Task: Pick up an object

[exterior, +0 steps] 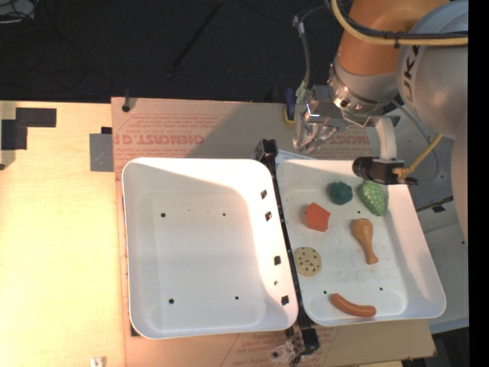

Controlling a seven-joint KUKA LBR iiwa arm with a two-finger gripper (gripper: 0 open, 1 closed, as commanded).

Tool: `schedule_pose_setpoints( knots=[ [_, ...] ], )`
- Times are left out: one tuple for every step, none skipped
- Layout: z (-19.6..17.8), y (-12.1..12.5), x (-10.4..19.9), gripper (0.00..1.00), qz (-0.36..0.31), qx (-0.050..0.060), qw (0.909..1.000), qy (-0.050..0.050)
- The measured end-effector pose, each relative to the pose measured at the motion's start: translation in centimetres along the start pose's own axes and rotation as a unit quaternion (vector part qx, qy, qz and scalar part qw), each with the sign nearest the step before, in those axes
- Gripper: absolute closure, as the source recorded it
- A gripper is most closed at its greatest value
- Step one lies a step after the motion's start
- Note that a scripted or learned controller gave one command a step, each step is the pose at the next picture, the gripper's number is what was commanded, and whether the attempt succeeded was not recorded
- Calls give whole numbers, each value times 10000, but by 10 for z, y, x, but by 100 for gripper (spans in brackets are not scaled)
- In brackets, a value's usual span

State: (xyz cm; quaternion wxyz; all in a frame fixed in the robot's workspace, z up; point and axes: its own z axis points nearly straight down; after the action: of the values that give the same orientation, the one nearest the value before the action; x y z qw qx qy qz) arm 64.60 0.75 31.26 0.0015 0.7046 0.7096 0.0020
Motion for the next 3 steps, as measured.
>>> schedule_pose_setpoints(
  knots=[
    [69, -65, -22, 100, 50, 94, 9999, -4],
    [-22, -66, 36, 100, 4, -6, 10000, 9],
    [44, -124, 14, 100, 48, 92, 9999, -6]
  ],
)
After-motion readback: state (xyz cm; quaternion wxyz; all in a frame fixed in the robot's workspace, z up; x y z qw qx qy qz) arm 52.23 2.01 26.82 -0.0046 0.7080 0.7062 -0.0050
